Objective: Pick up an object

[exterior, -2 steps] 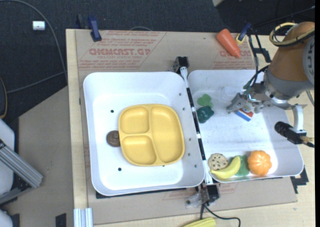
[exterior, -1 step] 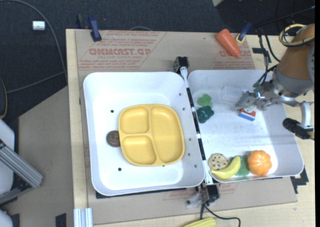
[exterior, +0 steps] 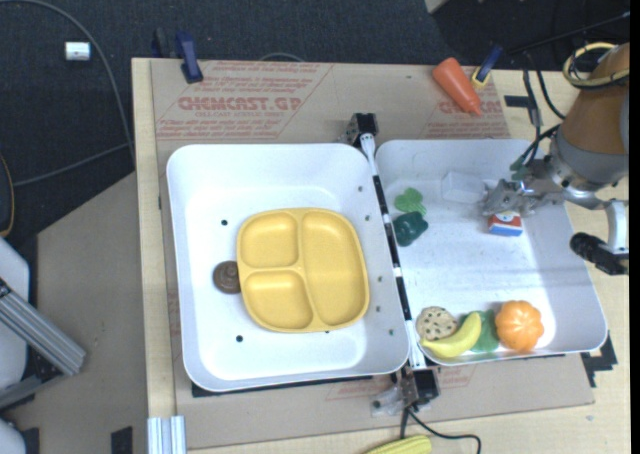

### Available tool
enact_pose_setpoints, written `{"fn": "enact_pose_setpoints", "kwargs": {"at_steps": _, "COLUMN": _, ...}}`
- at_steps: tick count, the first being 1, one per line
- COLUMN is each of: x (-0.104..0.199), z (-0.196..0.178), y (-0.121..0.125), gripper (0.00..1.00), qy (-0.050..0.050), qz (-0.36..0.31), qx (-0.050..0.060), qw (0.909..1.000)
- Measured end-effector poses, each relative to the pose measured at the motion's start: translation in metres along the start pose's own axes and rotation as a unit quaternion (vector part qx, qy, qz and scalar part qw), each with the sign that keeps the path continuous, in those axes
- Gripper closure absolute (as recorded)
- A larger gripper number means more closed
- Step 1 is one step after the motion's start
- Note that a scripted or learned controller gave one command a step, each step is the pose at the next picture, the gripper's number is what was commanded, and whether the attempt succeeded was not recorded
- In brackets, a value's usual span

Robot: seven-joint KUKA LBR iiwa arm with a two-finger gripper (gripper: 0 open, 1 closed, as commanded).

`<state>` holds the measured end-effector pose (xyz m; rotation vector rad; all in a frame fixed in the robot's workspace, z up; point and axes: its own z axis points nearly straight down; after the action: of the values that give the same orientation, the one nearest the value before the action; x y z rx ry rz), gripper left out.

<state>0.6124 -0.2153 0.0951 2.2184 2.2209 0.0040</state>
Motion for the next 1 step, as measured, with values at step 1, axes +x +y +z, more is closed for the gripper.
{"fn": "enact_pose_setpoints", "kwargs": {"at_steps": 1, "x": 0.0648, "z": 0.0103, "y": -0.0004, "gripper": 1.00, "qy": 0.001, "qz": 0.000, "qx": 0.002, "qw": 1.0000}}
